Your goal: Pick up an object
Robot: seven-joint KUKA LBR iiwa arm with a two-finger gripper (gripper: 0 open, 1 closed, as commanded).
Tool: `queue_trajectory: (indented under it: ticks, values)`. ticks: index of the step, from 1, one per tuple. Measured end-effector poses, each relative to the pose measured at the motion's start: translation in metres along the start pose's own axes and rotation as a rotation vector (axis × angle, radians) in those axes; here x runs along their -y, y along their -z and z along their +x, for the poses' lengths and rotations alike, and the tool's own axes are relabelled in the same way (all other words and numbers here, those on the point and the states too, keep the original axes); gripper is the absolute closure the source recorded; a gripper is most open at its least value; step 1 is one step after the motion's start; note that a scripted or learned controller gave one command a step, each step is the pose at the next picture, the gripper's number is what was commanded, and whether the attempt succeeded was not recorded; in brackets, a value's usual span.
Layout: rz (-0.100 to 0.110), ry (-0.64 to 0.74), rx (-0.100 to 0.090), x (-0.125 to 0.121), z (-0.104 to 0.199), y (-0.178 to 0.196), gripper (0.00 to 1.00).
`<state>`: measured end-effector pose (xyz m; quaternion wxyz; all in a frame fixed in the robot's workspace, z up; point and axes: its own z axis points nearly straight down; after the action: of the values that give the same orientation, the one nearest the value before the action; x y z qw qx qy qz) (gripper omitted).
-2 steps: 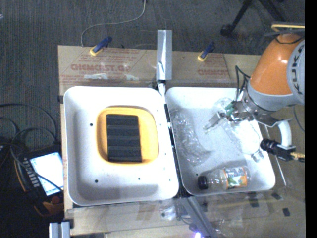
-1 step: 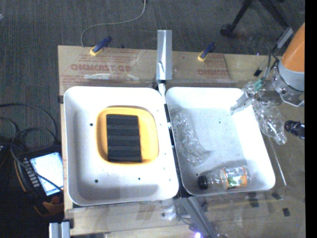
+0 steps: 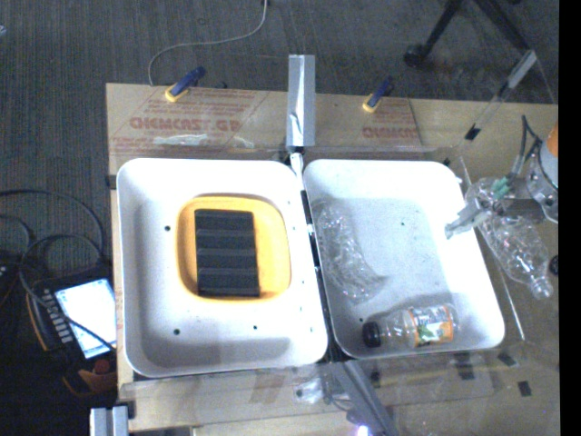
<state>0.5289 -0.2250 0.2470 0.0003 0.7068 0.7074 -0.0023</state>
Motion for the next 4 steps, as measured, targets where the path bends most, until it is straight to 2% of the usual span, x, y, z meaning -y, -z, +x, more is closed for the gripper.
queue_trajectory:
  ticks: [1, 2, 3, 4]
  values:
    - [0.001, 0.022, -0.003, 0.045, 0.019, -0.045, 0.0]
    - [0.0, 0.096, -0.002, 0.046, 0.001, -0.07, 0.0]
    - [0.0, -0.012, -0.005, 0.045, 0.093, -0.041, 0.0]
    - [-0.007, 0.086, -0.003, 0.043, 0.046, -0.152, 0.0]
